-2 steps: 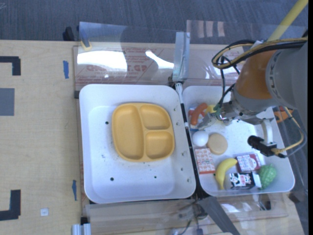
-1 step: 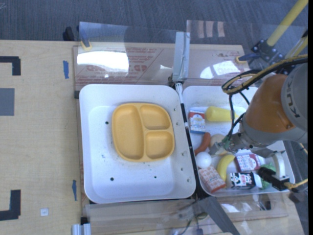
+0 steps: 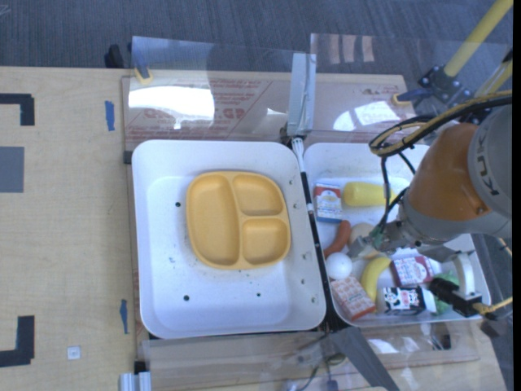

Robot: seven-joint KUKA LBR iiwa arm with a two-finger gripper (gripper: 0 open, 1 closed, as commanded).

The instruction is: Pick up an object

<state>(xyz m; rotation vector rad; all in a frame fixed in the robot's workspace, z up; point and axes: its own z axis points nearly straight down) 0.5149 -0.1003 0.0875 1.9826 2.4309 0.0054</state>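
I see gripper (image 3: 381, 241) low in R bin (image 3: 370, 155) | jaws: can't tell | banana (image 3: 374, 275) just below it | sausage (image 3: 342, 235) left | egg (image 3: 339, 265) below-left | tray (image 3: 238, 218) far left, L bin (image 3: 155, 218)

Setting: a robotics lab, test cell. My arm (image 3: 456, 177) enters from the right of the frame with loose black and yellow cables (image 3: 407, 137) looped over it. The bench (image 3: 65, 218) is pale plywood, marked with black squares at the left edge and blue tape (image 3: 109, 114) at upper left. Two white bins (image 3: 155, 218) sit side by side at centre, fenced along the top by clear plastic panels (image 3: 212, 88). Left bin holds a yellow divided plate (image 3: 238, 218); right bin holds toy food and small cartons (image 3: 330, 202). Grey carpet (image 3: 244, 6) runs across the top of the frame, office-type flooring.
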